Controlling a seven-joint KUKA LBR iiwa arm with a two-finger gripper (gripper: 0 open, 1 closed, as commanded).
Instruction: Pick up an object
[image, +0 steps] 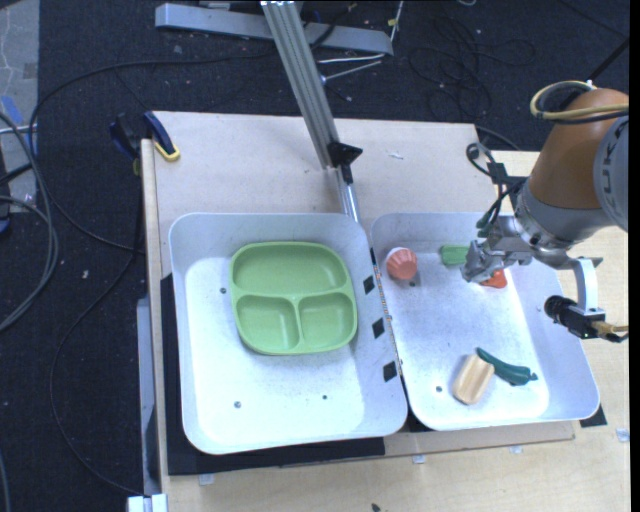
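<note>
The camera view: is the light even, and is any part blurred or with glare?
Camera view: light is soft and even, shadows faint; the white bins are bright but keep their specks; the green plate is sharp; the gripper and the small things under it look soft and hard to separate.

The green tray (294, 298) looks like smooth matt plastic. Around it, the white bin (200, 400) looks smooth; the bench (250, 160) is pale wood.

Lighting even and bright; bins (200, 330) slightly overexposed. Shadows soft and short. Focus mildly soft throughout.
</note>
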